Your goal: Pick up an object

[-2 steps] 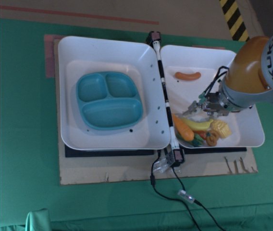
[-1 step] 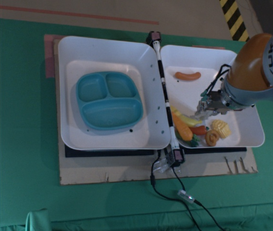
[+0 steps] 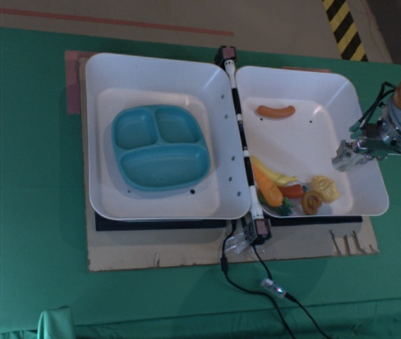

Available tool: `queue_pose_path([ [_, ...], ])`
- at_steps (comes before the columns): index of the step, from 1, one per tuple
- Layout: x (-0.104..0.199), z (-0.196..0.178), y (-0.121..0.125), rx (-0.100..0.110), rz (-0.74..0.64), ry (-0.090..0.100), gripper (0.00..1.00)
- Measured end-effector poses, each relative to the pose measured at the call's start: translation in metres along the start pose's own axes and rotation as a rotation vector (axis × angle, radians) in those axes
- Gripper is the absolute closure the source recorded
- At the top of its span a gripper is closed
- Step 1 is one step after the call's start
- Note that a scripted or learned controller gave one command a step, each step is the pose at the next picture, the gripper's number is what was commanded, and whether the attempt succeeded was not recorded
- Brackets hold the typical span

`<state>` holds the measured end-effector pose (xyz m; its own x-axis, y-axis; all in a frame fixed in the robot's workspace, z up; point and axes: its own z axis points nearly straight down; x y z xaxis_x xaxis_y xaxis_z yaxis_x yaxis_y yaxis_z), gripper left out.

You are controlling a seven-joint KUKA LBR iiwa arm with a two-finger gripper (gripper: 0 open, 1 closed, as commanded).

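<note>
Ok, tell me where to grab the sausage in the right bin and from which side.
Grip the sausage across its middle, coming straight down from above. It lies flat and alone on the bin floor, its long axis running left to right in the camera view, so the fingers should probably close across its narrow width. The gripper hovers over the bin's right side.

Two bins [image 3: 94,119], one plate [image 3: 161,147], one sausage [image 3: 276,111]

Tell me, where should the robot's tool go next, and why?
Probably down and toward the bin's near-left corner: the tool hangs at the right bin's right side, while the toy corn, pretzel and carrot lie clustered there.
</note>
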<state>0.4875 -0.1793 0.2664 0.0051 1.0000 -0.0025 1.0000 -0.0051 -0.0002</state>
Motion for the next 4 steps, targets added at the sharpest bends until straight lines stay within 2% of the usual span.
queue_pose_path([
  [1, 0.000, 0.000, 0.000, 0.000, -0.001, 0.000, 0.00],
  [2, 0.039, 0.070, -0.018, -0.011, 0.000, -0.004, 0.00],
  [3, 0.038, 0.058, -0.016, -0.019, 0.003, -0.006, 1.00],
  [4, 0.046, -0.042, -0.020, 0.001, -0.001, 0.001, 1.00],
])
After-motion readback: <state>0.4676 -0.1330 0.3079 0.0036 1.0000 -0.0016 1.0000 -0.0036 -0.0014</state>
